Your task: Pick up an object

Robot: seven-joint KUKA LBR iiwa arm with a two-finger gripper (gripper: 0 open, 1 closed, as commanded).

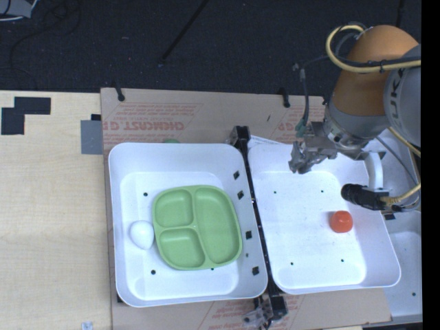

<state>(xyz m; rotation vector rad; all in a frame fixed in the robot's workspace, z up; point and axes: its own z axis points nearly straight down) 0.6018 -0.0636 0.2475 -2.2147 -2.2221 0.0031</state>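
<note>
We see the gripper [303, 162] poised over the far edge of the right bin [302, 273], hanging from the grey arm [371, 81] that enters from the right. We cannot tell how the gripper is set. No object is seen at it. A small orange-red object [341, 221] lies on the right bin's floor, right of centre, well apart from the gripper. In the left bin [130, 163] we note a green divided plate [196, 227], with a white egg-like object [142, 234] touching its left rim.
</note>
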